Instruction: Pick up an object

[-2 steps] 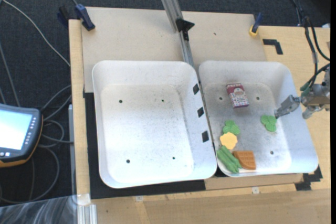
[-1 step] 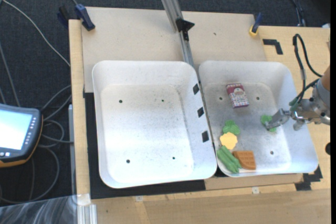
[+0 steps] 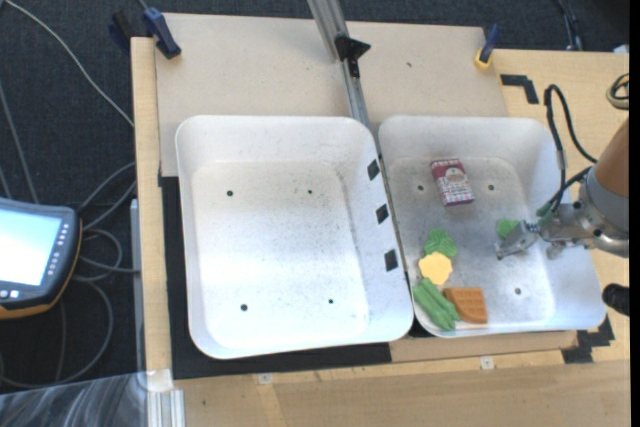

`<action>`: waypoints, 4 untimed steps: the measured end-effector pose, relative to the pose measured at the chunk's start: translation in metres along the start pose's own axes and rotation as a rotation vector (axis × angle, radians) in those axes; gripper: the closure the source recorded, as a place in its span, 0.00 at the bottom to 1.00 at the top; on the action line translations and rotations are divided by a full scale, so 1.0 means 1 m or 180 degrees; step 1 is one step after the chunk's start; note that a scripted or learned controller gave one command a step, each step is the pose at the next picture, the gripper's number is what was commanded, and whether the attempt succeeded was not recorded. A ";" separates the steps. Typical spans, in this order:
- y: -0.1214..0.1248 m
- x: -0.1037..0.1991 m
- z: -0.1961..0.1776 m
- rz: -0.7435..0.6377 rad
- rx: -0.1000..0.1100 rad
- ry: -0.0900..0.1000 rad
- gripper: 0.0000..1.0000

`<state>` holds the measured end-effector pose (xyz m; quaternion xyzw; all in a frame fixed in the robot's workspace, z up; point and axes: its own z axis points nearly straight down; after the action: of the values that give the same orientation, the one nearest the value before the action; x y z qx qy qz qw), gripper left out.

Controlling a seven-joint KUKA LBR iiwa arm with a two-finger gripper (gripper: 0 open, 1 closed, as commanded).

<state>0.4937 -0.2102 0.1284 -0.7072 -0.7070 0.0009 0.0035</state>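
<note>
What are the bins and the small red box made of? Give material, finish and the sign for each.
Bins: probably moulded plastic, white and matte, judging by the rounded corners and one-piece raised rims; grey speckling suggests scuffs or dirt.
Small red box: likely printed cardboard, going by its flat faces, straight edges and pale label. It is too small to tell a gloss.

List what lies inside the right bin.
Right bin holds a red box, a green leafy piece, a yellow piece, a green long piece, an orange block. The gripper covers part of a small green item.
</note>
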 end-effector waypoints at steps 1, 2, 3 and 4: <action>0.002 0.000 -0.014 -0.0002 -0.0023 -0.0007 1.00; 0.012 0.001 -0.063 -0.0007 -0.0040 -0.0020 1.00; 0.007 -0.002 -0.109 -0.0005 -0.0041 -0.0020 1.00; 0.008 -0.002 -0.135 -0.0006 -0.0037 -0.0019 1.00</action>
<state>0.5026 -0.2126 0.2634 -0.7065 -0.7077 -0.0010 -0.0028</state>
